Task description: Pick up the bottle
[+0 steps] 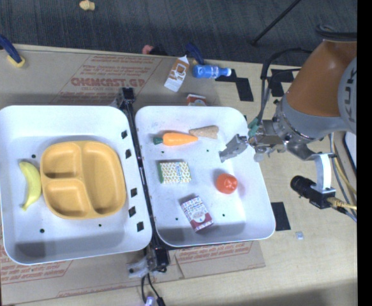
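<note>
The bottle is small and blue with a white cap end. It lies on its side on the cardboard bench top, behind the right bin and outside it. My gripper hangs over the right side of the right bin, just above a red tomato and right of a beige wedge. It is well in front of the bottle and apart from it. Nothing shows in the gripper.
The right bin also holds a carrot, a green patterned packet and a red carton. The left bin holds a yellow divided plate and a banana. A small carton lies left of the bottle.
</note>
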Available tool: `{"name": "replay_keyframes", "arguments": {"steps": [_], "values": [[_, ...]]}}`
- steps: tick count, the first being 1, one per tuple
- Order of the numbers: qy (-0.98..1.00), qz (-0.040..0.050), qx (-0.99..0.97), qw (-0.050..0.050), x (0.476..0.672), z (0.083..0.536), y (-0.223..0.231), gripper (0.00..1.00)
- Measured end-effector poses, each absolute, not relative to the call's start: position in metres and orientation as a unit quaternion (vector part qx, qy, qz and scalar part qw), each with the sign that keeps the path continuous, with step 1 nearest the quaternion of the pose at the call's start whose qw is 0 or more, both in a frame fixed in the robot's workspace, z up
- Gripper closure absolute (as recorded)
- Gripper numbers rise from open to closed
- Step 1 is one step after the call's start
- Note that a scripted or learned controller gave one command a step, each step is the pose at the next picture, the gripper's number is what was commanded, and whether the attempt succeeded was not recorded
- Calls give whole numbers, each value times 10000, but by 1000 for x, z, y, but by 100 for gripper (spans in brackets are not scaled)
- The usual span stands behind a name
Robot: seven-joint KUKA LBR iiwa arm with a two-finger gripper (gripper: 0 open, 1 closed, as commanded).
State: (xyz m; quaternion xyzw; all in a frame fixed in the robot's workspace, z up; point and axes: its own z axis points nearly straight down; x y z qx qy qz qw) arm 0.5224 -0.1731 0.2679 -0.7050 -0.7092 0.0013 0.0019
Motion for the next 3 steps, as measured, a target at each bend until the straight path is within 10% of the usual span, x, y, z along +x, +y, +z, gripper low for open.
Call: {"name": "replay_keyframes", "arguments": {"steps": [1, 2, 3], "values": [[-7110, 20, -7031, 29, 523, 278, -173, 100], [-7349, 15, -6782, 24, 475, 171, -211, 100], [-5845, 8, -8114, 10, 477, 226, -208, 100]]}}
